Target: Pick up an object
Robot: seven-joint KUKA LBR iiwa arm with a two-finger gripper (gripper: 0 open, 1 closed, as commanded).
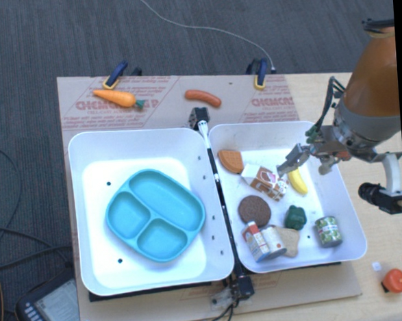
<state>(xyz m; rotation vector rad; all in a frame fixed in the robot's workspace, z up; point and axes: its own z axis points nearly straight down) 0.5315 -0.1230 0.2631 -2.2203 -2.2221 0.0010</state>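
Right now the gripper (288, 162) hangs low over the right bin (351, 245), reaching in from the arm's (378, 86) side, and I cannot tell how far its fingers are parted or whether anything sits between them. Just under the tips lies a small brown-and-white carton (266, 181), tilted, and just beside them on the arm's side lies a yellow banana (297, 182); whether the tips touch either one I cannot tell. A little beyond the tips toward the divider sits an orange-brown bread piece (231, 161). Below the carton rests a round chocolate cookie (254, 210), with a green broccoli-like piece (295, 217) next to it. Farther down toward the bin's near wall lie a red-and-white can (260, 241) on its side, a tan wedge (289, 240) touching it, and a green-labelled can (327, 230) off to the arm's side. Well apart from the fingers, across the divider, the left bin (87, 198) bears a blue three-compartment tray (155, 215). Farthest off, on the board behind the bins, lie a toy carrot (116, 98) and a sausage (203, 98).
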